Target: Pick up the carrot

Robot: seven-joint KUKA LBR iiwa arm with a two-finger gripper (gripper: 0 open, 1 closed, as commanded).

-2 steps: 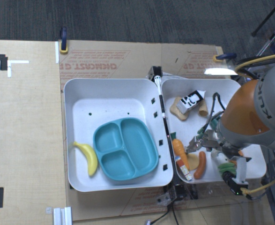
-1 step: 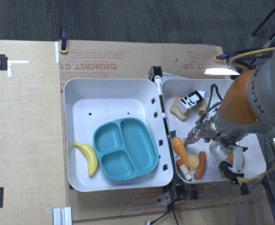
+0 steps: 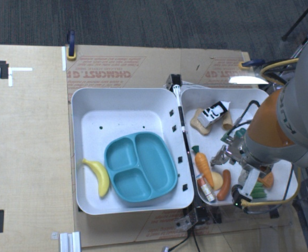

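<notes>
The carrot [image 3: 202,165], orange with a green stub at its upper end, lies in the right bin [image 3: 191,105] near its left wall, pointing toward the bin's front. My gripper [image 3: 232,168] hangs low over the middle of that bin, just right of the carrot and above a red-brown sausage [image 3: 224,185]. The carrot lies free beside the gripper. The arm's orange band [image 3: 269,126] sits above and to the right.
The right bin also holds a bread slice [image 3: 200,122], a black-and-white pack [image 3: 215,111], a pale round item [image 3: 216,180], a small bottle [image 3: 206,190] and orange and green pieces [image 3: 264,185] under the arm. In the left bin are a teal divided tray [image 3: 140,166] and a banana [image 3: 98,175].
</notes>
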